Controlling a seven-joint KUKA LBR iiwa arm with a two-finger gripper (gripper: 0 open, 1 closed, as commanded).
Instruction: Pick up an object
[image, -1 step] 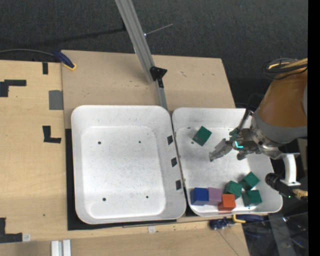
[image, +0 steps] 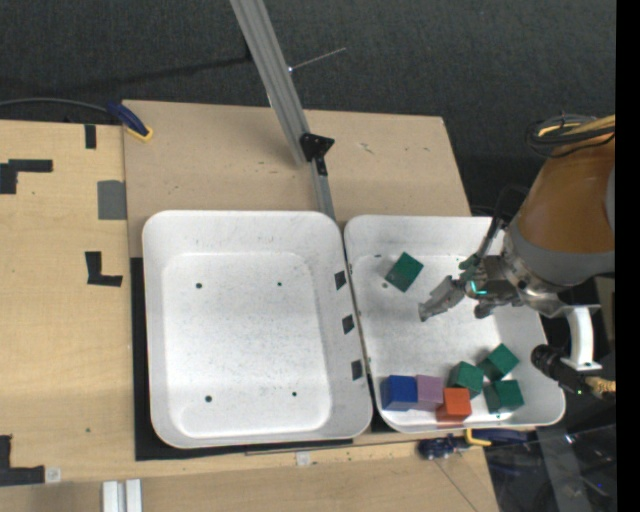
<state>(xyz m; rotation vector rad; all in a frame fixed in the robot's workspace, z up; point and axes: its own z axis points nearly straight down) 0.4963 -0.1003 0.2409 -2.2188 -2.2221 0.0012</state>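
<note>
Looking down at the bench, I see my gripper (image: 457, 300) hanging over the right bin (image: 430, 232), near its middle. Its two fingers (image: 436, 301) are spread apart and I see nothing between them. The grey arm (image: 565, 215) with its orange band comes in from the right side.

One green block (image: 404, 271) lies alone, tilted, just up and to the left of the jaws. It is near the left finger, but I cannot tell if they touch.

Below the jaws, along the bin's bottom wall, more blocks sit close together. A blue block (image: 400, 391) is down and to the left of the jaws. A pale purple block (image: 430, 390) sits right beside it, and an orange block (image: 456, 402) is next to that, almost straight below the jaws. Three more green blocks (image: 500, 360) are bunched down and to the right of the jaws, near the bin's corner.

Far to the left of the jaws is the left bin (image: 160, 300). A grey metal pole (image: 285, 90) slants in well above the jaws, up and to the left.
</note>
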